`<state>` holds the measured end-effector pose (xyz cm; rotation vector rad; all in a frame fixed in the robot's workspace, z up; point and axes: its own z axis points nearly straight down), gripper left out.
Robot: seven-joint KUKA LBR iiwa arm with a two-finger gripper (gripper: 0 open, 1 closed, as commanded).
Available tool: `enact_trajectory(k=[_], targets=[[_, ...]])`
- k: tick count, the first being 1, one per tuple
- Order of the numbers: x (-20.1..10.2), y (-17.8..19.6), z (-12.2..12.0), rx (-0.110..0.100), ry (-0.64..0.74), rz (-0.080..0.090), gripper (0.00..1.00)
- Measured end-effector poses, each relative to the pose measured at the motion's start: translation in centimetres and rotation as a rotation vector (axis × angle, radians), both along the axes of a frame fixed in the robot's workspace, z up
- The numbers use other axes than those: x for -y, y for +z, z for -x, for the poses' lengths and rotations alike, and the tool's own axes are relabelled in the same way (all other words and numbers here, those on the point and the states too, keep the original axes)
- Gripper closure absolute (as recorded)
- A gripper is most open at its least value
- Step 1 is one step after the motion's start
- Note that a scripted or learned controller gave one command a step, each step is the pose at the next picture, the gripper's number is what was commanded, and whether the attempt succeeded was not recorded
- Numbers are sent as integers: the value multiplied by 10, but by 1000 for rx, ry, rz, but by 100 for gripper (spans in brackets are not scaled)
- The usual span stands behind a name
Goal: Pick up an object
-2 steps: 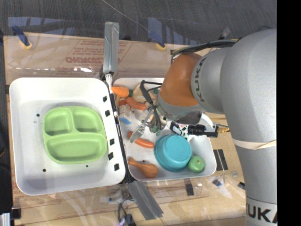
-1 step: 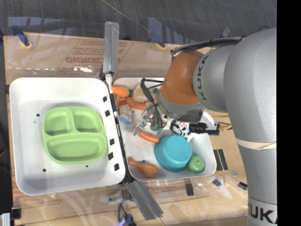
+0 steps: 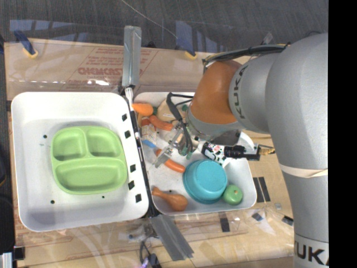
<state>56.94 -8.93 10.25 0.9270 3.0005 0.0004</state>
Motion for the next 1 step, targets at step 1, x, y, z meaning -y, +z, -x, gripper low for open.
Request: enact_trajectory(k=[1], targets=[[-1,11,-1,3,8,1,100]])
